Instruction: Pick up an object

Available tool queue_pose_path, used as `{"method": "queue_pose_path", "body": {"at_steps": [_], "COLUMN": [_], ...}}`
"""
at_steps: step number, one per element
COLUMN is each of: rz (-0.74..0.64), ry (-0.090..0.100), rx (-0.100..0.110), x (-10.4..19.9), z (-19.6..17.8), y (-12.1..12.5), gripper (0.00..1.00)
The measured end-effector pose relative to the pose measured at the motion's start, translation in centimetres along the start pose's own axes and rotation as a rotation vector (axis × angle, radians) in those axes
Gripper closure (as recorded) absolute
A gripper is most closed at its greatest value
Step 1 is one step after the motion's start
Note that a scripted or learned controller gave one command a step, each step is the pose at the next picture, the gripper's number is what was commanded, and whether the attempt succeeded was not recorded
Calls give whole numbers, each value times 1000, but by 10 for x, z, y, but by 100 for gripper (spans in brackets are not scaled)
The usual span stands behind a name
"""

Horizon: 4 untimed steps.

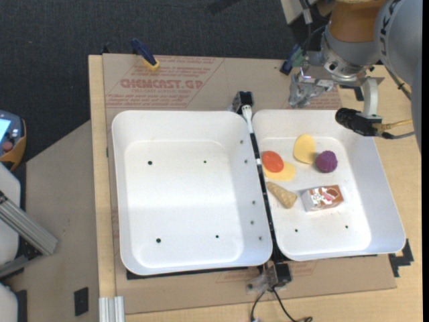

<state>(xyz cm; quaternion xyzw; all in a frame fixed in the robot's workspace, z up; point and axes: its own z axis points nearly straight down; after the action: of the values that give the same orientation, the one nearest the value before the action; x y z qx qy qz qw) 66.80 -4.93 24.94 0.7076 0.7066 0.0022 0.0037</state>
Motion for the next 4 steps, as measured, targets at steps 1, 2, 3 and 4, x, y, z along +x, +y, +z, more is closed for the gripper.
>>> {"method": "queue_pose_path", "body": {"at_steps": [1,2,3,4], "rz": [-12,10,-8,-11], "ry": [5,-2,2,5], "rx": [-11,14,-2,-13], "x": [89,-38,34,107], "z": [-154,-97,-151,-297], "y": [-27,-5,1,0], "gripper": [100,100,100,100]}}
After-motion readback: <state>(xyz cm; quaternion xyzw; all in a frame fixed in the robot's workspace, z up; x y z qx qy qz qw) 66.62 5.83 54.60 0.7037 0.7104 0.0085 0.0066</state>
